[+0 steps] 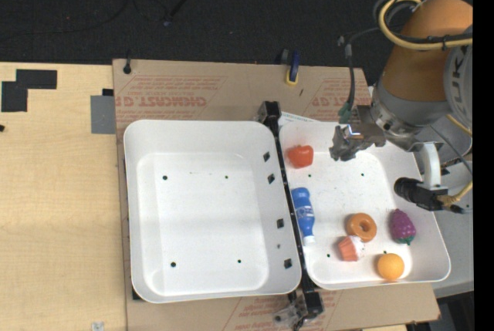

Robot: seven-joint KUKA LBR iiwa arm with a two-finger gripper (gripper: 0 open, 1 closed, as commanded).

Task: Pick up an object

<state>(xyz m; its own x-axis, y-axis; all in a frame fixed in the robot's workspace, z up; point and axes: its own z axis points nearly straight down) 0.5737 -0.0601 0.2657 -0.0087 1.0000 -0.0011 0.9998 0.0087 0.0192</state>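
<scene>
Objects are seen lying in the right bin (432, 275) on the worktop (54, 190). A blue bottle (302, 212) is laid against the bin's left wall, its long axis running from 12 to 6 o'clock, with the white cap end pointed toward 6. A red piece (300, 156) is found at 12 o'clock from the bottle. A brown ring (360, 226), a small pink piece (349, 248), an orange ball (390, 266) and a purple piece (401, 225) are grouped toward 4 o'clock of the bin. The hand (345, 146) is held over the bin's upper part, near the red piece; whether its fingers are apart or together cannot be told. The left bin (139, 167) is set alongside.
</scene>
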